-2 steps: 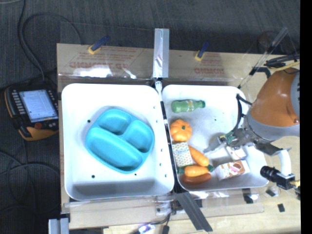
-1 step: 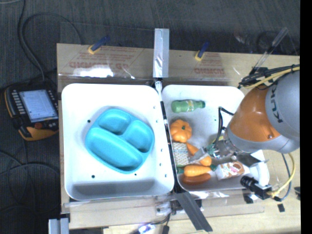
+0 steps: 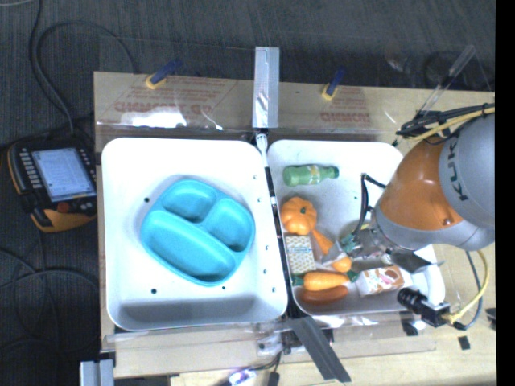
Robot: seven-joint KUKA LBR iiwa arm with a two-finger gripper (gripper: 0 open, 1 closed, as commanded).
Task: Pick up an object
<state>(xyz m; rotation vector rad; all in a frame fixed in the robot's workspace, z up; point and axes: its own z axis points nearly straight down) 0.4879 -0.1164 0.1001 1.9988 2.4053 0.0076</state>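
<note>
Two white bins: left bin [image 3: 121, 215] has 1 blue divided tray [image 3: 199, 230]. Right bin [image 3: 338, 153] holds 1 green bottle [image 3: 310, 174] at far end, 1 orange pumpkin [image 3: 297, 214], 1 carrot [image 3: 326, 281] and 1 small carton [image 3: 379, 281] near. Gripper [image 3: 354, 248] low over carrot/carton; can't tell its state.

Dark grey carpet floor [image 3: 161, 14], black cables [image 3: 48, 47] trailing across it, light wooden bench [image 3: 362, 103], handheld control pendant [image 3: 52, 179] at left
</note>
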